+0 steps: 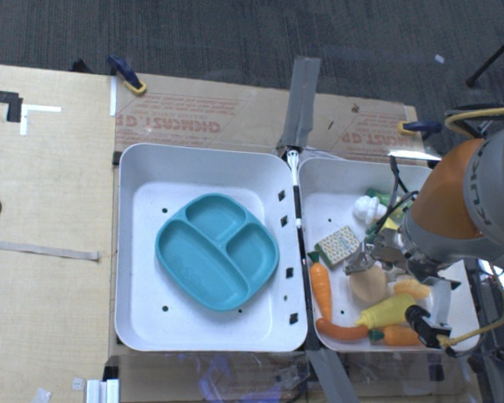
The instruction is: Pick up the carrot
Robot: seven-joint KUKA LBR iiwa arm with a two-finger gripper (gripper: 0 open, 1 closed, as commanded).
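The carrot [320, 292] is a short orange piece lying lengthwise near the left wall of the right bin [313, 211], its small green end pointing to the back. My gripper [361, 263] hangs low over the bin's middle, just right of the carrot and apart from it, above a tan rounded item [369, 285]. The grey arm with its orange band [446, 201] reaches in from the right and hides part of the bin's right side.
Around the carrot lie a green-speckled block [338, 244], a red-orange sausage shape [342, 331], a yellow piece [382, 310], another orange piece [397, 337] and a white-green item [370, 206]. The left bin [136, 257] holds a blue divided plate [217, 252].
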